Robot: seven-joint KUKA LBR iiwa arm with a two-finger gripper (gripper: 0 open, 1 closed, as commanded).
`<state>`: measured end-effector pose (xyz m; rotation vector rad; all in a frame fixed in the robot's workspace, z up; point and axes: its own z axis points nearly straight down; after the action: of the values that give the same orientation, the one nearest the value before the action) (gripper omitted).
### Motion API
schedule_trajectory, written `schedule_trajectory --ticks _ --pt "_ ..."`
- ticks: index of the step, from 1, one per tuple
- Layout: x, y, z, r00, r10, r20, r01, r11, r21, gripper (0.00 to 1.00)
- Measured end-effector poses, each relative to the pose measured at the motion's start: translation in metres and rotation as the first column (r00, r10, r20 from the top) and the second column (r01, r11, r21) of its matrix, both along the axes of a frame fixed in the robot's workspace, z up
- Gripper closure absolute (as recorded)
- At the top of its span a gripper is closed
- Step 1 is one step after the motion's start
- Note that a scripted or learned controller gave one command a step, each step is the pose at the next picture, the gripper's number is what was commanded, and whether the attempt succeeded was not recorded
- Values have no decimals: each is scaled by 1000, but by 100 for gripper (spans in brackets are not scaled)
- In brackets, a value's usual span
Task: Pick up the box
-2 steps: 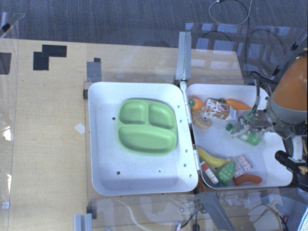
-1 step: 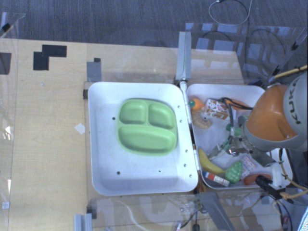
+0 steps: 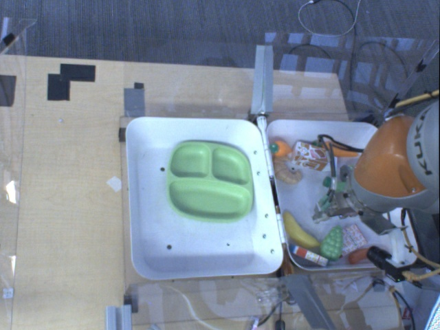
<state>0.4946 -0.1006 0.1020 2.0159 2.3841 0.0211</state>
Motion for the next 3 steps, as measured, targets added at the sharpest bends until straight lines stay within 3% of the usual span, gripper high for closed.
schedule_trajectory --ticks 1,2,3 --pt "75 70 84 999 35 -17 -35 999 2 100" --pt "77 71 95 999 41 -13 -41 999 2 100" --pt "77 71 95 999 41 -13 -41 999 2 0"
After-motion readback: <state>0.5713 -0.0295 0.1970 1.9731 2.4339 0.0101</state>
